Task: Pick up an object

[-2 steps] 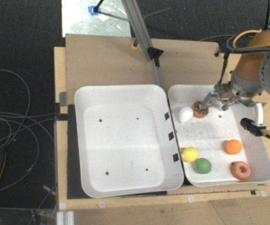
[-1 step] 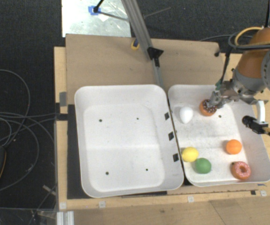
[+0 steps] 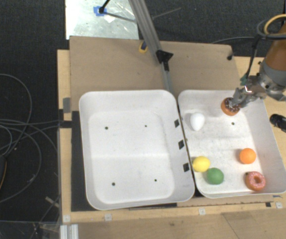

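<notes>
The table [image 3: 108, 63] is carrying two shallow white bins side by side. The left bin [image 3: 133, 151] is lying beside the right bin [image 3: 272, 148], their inner rims touching along a row of dark clips.

The arm [image 3: 282, 54] is reaching in from the right, its orange band showing above the wrist, and its pincer [image 3: 238, 99] is hanging over the far part of the right bin. A small brownish-orange object [image 3: 229, 107] is sitting right at the fingertips, near the bin's far wall; whether the fingers are clenched on it or merely touching it I cannot tell, since the tips and the object are blurring together.

The other things are lying in the right bin. A pink doughnut [image 3: 255, 180] is resting in the near right corner. A green ball [image 3: 214, 176] is sitting near the front rim, touching or just beside a yellow ball [image 3: 201, 164] to its left. An orange ball [image 3: 247, 156] is lying just beyond the doughnut. A white egg-shaped piece [image 3: 197, 121] is resting near the bin's left wall, well apart from the pincer.
</notes>
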